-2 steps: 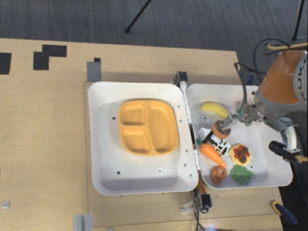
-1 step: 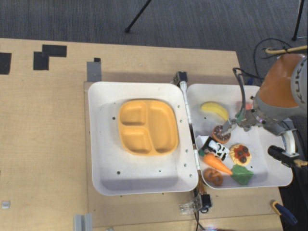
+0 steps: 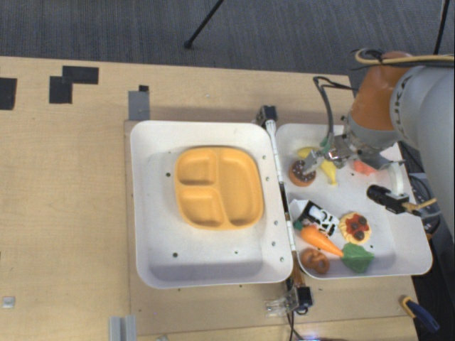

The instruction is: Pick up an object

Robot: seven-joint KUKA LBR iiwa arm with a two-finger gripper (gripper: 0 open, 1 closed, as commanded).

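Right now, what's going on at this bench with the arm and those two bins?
The grey arm reaches in from the right, its gripper low in the right bin, beside the banana and a small round brown toy. Nothing is visibly lifted. A carrot, a pizza slice and a green piece lie nearer the front. The left bin holds a yellow divided plate.
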